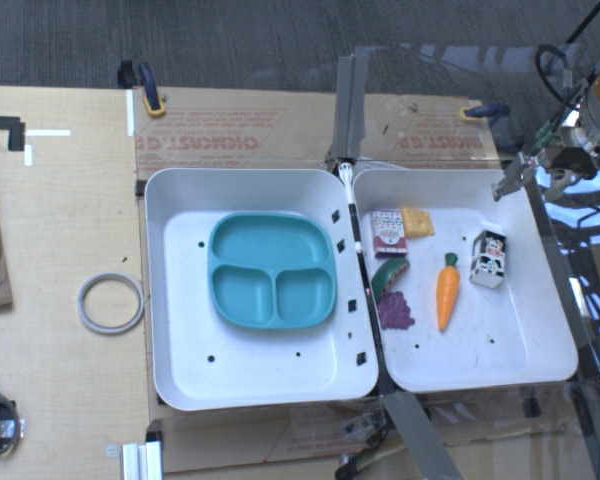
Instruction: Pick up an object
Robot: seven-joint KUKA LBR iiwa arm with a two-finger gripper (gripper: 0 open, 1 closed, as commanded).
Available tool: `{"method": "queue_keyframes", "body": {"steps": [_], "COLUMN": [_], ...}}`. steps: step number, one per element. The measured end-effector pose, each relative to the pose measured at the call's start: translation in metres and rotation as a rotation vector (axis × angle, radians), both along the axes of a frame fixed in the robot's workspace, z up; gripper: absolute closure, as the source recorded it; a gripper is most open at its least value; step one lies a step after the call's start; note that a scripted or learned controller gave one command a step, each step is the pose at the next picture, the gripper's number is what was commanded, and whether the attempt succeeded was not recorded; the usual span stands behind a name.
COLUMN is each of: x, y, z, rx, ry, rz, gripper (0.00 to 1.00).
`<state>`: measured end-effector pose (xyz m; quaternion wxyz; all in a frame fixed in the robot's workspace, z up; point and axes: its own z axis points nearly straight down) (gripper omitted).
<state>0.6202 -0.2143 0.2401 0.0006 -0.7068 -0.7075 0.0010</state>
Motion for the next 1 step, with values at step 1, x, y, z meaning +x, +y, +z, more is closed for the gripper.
{"method": "queue_keyframes", "body": {"steps": [1], "x": [-0.0442], "y": [0.0189], "z": [-0.1342], "rx": [0.0], "ry": [0.002], "rz": [-0.403], "gripper": [0.0]}}
